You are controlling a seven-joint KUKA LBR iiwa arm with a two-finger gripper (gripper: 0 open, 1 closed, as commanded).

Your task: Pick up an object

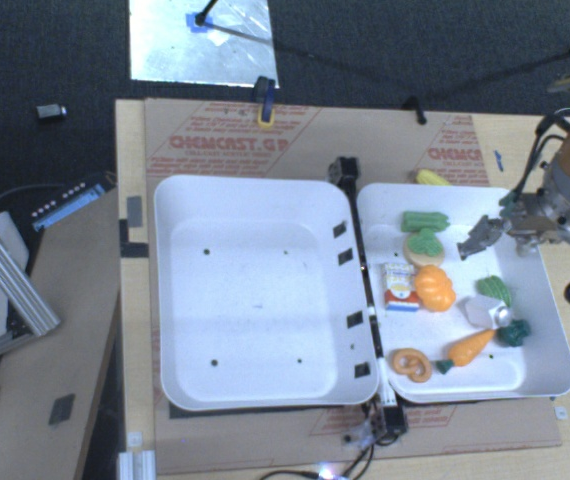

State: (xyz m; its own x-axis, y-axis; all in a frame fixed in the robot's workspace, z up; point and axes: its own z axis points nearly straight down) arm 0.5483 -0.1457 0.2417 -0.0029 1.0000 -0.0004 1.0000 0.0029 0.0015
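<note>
My gripper [477,238] hangs above the upper right part of the right bin [553,366], open, with nothing between its fingers. Several toy foods lie in that bin. A green ridged vegetable [425,221] and a cream and green round piece [425,246] sit just left of the gripper. Below them are a small carton [398,286], an orange pumpkin [435,288], a green leafy piece [495,290], a pale grey item [480,313], a carrot [470,348], a dark green piece [513,333] and a pretzel [411,364].
The left bin [255,184] adjoins the right one along a black hinged seam [365,288]. A yellow piece [431,178] lies on the cardboard just beyond the right bin's far rim. A blue and yellow clamp [264,101] stands at the cardboard's far edge.
</note>
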